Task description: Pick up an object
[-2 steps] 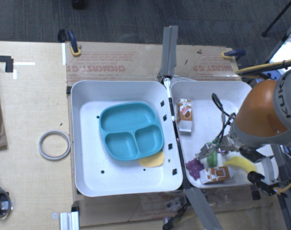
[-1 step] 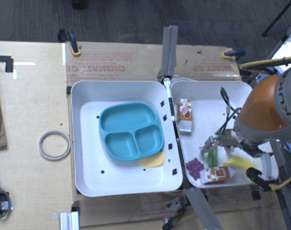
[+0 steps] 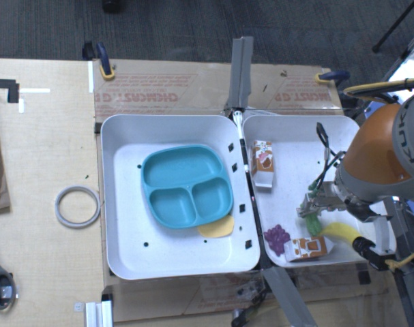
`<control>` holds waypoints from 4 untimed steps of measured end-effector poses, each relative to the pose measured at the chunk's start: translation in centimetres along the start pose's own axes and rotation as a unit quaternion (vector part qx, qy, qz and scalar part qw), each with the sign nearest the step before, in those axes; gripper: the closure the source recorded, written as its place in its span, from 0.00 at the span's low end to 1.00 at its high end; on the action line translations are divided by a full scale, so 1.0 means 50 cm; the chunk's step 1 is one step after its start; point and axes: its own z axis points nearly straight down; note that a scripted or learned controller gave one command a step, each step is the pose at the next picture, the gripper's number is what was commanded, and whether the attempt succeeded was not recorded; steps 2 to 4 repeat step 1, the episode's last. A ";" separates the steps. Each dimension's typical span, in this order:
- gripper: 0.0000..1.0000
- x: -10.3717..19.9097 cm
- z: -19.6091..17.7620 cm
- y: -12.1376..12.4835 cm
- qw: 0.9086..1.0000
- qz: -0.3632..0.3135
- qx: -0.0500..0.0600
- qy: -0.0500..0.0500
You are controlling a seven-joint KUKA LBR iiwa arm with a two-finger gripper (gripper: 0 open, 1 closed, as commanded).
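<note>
In the right bin (image 3: 295, 125) lie a small white and brown carton (image 3: 262, 163), a purple grape bunch (image 3: 277, 237), an orange and white box (image 3: 307, 249), a yellow banana (image 3: 344, 233) and a green item (image 3: 314, 225). My gripper (image 3: 312, 208) hangs low in this bin, right above the green item and just left of the banana. The arm's orange band (image 3: 376, 148) covers the bin's right side.
The left bin (image 3: 118, 182) holds a blue divided plate (image 3: 187, 185) with a yellow chip-like piece (image 3: 217, 227) at its lower right edge. A grey tape ring (image 3: 78, 206) and scissors (image 3: 1, 288) lie on the bench to the left.
</note>
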 end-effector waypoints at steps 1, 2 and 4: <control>1.00 0.065 -0.184 0.181 0.997 0.076 -0.001 -0.001; 1.00 0.065 -0.184 0.181 0.997 0.076 -0.001 -0.001; 1.00 0.065 -0.184 0.181 0.997 0.076 -0.001 -0.001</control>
